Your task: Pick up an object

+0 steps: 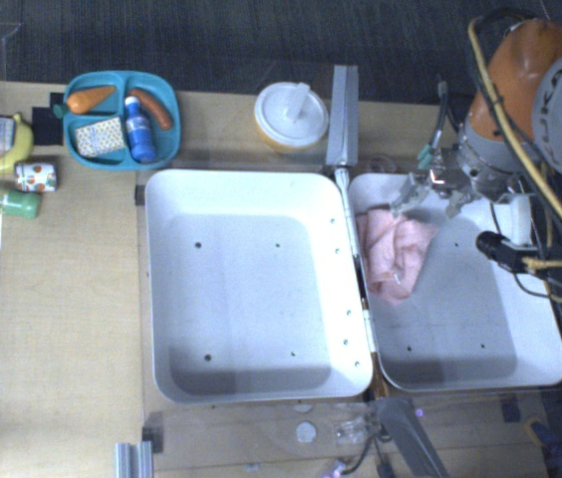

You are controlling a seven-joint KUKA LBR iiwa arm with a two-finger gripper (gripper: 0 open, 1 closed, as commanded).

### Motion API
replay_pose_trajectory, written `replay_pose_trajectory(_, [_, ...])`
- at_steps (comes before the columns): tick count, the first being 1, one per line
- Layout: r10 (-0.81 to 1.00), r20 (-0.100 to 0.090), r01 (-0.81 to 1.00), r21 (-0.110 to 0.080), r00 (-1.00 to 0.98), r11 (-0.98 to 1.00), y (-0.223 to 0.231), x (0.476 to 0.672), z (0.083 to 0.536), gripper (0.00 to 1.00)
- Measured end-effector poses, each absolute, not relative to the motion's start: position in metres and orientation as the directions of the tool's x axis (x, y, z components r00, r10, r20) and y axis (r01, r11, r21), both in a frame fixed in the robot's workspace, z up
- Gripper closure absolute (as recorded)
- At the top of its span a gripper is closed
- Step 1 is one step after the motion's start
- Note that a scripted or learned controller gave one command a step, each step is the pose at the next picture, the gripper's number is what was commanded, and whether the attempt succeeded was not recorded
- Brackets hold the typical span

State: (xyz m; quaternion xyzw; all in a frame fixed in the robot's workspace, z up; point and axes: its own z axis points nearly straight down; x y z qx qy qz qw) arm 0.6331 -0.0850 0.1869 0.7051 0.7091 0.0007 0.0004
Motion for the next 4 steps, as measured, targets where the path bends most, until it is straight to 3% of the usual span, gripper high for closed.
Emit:
replay_pose_trajectory(1, [0.996,-0.001,0.996,0.008,-0.093,0.093,-0.091,0.645,0.097,0.0])
replay_pose_trajectory(2, [0.991,-0.003,0.991,0.017,-0.135,0.135,-0.097,0.596,0.092,0.0])
replay_pose_trajectory(3, [0.991,-0.001,0.99,0.024,-0.137,0.137,-0.094,0.599,0.104,1.0])
replay_pose_trajectory(4, [0.929,-0.002,0.929,0.004,-0.369,0.369,-0.078,0.652,0.186,1.0])
